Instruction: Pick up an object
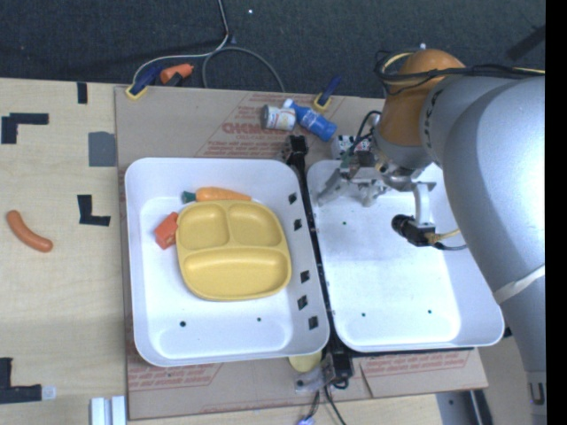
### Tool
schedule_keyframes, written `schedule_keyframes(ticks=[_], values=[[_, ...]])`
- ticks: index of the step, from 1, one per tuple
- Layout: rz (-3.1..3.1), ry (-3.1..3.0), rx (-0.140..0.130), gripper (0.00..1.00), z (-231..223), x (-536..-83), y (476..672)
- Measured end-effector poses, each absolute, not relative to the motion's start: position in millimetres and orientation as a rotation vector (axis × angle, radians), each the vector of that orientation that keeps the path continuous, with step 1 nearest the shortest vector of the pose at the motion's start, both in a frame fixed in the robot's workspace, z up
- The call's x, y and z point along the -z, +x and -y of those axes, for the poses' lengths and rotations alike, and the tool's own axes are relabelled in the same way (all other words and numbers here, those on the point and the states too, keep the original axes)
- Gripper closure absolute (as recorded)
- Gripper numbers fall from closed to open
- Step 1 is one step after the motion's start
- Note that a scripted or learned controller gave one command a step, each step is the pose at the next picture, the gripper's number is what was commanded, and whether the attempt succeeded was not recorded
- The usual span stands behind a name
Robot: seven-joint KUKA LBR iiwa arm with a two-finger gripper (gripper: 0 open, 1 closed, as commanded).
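A yellow divided plate lies in the left bin. An orange carrot with a green top rests against the plate's far edge. A small red-orange piece sits at the plate's left side. My gripper is low over the far left corner of the right bin, next to the divider between the bins. It is well apart from the plate and the carrot. The grey arm with its orange band covers the bin's far right side.
A small bottle with a blue end lies on the cardboard behind the bins. Two clamps sit at the cardboard's far edge. A toy sausage lies on the bench at the far left. A black cable hangs beside the wrist.
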State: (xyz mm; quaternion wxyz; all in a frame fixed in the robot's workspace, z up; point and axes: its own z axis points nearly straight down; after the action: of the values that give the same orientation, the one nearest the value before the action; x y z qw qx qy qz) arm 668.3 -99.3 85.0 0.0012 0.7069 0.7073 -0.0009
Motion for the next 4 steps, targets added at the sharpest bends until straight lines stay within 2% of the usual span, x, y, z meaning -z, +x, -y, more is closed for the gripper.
schedule_keyframes(ticks=[1, 2, 3, 4], values=[[-2.220, 2.219, 0.003, 0.00, 99.4, -85.5, 668.5], [-2.219, 2.217, 0.000, 0.00, 100.1, -86.2, 647.5], [-2.224, 2.218, -0.002, 0.00, 104.2, -85.5, 669.5], [-2.224, 2.215, -0.002, 1.00, 103.8, -96.0, 669.5]])
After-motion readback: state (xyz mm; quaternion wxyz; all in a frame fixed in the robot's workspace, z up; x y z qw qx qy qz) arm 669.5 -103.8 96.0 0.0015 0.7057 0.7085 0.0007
